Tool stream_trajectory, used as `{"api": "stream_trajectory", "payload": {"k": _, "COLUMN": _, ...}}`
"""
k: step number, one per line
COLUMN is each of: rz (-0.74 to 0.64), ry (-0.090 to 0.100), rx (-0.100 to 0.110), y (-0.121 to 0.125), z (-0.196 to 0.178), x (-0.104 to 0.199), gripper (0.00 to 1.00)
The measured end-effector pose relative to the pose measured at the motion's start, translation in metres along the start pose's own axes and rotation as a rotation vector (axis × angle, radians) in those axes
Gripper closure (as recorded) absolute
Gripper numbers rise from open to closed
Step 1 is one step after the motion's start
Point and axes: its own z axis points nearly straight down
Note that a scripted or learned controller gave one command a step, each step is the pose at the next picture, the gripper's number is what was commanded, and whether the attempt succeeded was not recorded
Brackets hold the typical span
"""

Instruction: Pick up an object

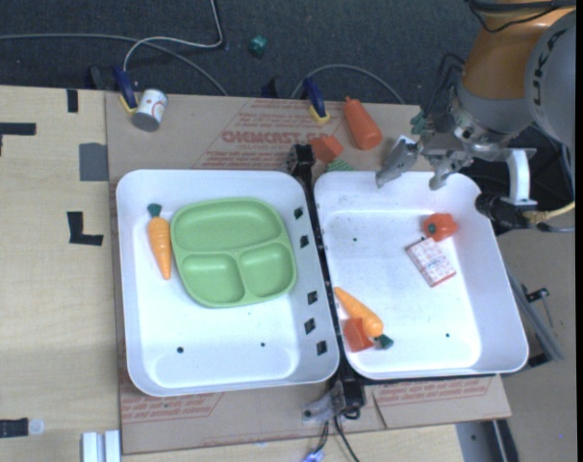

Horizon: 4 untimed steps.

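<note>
Hovering my gripper (414, 166) over the far edge of the right bin (494, 349), fingers spread apart, nothing between them. Candidates in that bin: small orange-red piece (440, 225) near the far right corner, checkered card (431, 261) just beside it toward the middle, and a carrot (359, 315) with a red block (357, 335) touching it at the near left edge. Left bin (147, 354) carries a green divided plate (236, 251) and a second carrot (159, 243) along its left edge.
</note>
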Motion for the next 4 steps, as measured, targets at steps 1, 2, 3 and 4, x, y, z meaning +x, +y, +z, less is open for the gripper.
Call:
{"api": "stream_trajectory", "payload": {"k": 1, "rz": 0.001, "ry": -0.003, "rx": -0.005, "y": 0.030, "z": 0.166, "x": -0.081, "gripper": 0.00}}
{"api": "stream_trajectory", "payload": {"k": 2, "rz": 0.002, "ry": -0.002, "rx": -0.001, "y": -0.034, "z": 0.122, "x": -0.114, "gripper": 0.00}}
{"api": "stream_trajectory", "payload": {"k": 3, "rz": 0.001, "ry": -0.001, "rx": -0.003, "y": -0.057, "z": 0.167, "x": -0.070, "gripper": 0.00}}
{"api": "stream_trajectory", "payload": {"k": 4, "rz": 0.001, "ry": -0.002, "rx": -0.007, "y": -0.101, "z": 0.166, "x": -0.114, "gripper": 0.00}}
